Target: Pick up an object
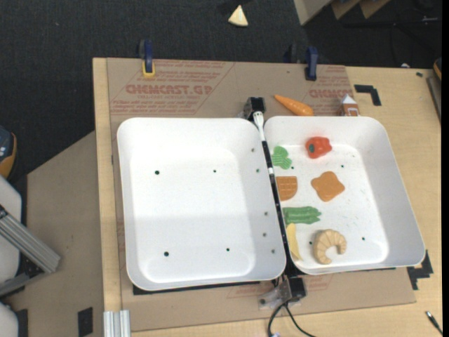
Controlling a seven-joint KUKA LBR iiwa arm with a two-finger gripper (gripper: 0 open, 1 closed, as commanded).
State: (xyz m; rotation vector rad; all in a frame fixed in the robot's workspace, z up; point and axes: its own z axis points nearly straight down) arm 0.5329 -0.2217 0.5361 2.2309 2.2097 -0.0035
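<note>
Camera view, candidate objects for the pick: seven small items lie in the right bin [401,209], all toward its left and middle. A tan croissant [329,246] sits at the lower middle of this bin, curled and free on every side but its left, where a yellow strip [292,241] lies near it with its long axis running up and down the frame, close against the bin's left wall. Above these, a green pod [302,215] lies with its long axis left to right. An orange piece [327,185] sits at mid-bin, apart from its neighbours, with a brown square [286,187] to its left. A green leafy piece [280,157] and a red pepper [318,146] occupy the upper part. The arm enters from the right of the frame, so every candidate lies leftward of its approach, and the croissant, orange piece and red pepper are judged the nearest and least crowded. The pincer's state cannot be told from this view. The left bin [189,188] adjoins at frame centre. Both bins rest on the worktop [210,83], where a carrot [293,105] and a small bottle [349,106] lie just above the right bin's upper rim.
</note>
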